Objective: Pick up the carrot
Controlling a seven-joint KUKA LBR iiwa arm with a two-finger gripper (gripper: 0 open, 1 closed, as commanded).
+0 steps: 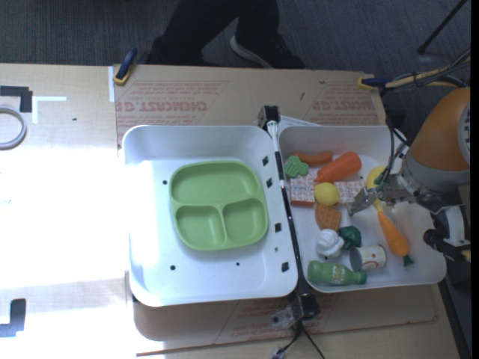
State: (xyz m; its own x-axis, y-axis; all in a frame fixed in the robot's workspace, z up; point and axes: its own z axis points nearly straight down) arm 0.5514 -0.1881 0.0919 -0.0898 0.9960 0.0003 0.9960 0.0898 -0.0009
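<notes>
The carrot (393,232) lies slanted near the right bin (426,275)'s right wall, open floor around it. The gripper (372,198) hovers just beside its upper end; whether its jaws are parted cannot be told.

The carrot (392,232) is a slim orange toy with a small dark green tip at its lower end. It lies flat on the floor of the right bin (428,274), in the right part, turned at a slant: the upper end points up-left, the green end down-right, close to the bin's right wall.
</notes>
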